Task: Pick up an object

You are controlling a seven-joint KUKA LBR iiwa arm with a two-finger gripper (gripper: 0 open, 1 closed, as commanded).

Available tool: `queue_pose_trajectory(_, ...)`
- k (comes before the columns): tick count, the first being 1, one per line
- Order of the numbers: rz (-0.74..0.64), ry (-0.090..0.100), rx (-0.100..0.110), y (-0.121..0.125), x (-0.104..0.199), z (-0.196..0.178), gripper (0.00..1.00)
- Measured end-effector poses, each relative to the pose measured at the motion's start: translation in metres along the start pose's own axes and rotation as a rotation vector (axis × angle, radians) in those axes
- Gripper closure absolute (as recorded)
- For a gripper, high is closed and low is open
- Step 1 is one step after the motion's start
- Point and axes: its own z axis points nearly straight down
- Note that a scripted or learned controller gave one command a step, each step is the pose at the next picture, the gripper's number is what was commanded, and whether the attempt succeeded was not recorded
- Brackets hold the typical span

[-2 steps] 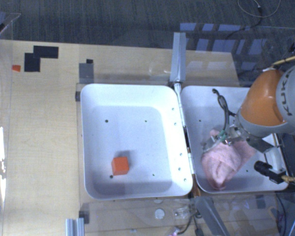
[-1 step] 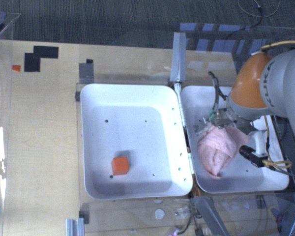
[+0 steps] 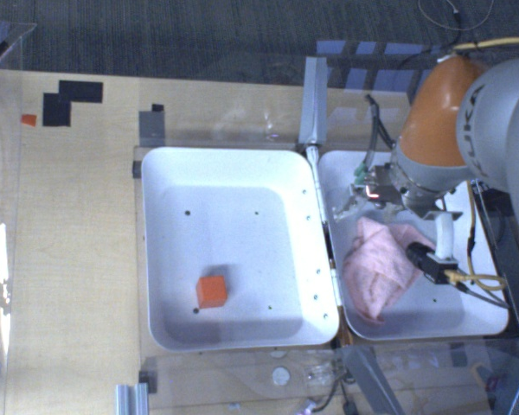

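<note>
Bins sit side by side on the bench, their inner walls meeting under a grey upright post [image 3: 312,102]. The left bin [image 3: 164,232] holds one small orange block [image 3: 212,291], lying toward its near edge and a little left of the middle, well apart from every wall. The right bin [image 3: 493,318] holds a crumpled pink cloth [image 3: 376,271], heaped from the middle down toward the near-left corner and close against the wall shared with the other bin.

The arm [image 3: 467,119] comes in over the far-right corner of the right bin, its orange band tipped toward the divider. The gripper [image 3: 374,194] hangs low over the far part of that bin, just beyond the cloth's far edge. From where I stand the wrist hardware and cabling crowd that spot, so I cannot tell how the gripper is set, and I see nothing lifted clear of the bin floor.

That low pose right at the cloth suggests to me that the cloth is the pick being tried; the block lies a whole bin away. Soft, bunched fabric could slip or come up only partly.
</note>
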Motion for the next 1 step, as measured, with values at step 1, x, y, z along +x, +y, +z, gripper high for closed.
queue_pose_trajectory(1,-0.011,-0.004,-0.010,-0.0105,-0.0686,0.0953,0.00)
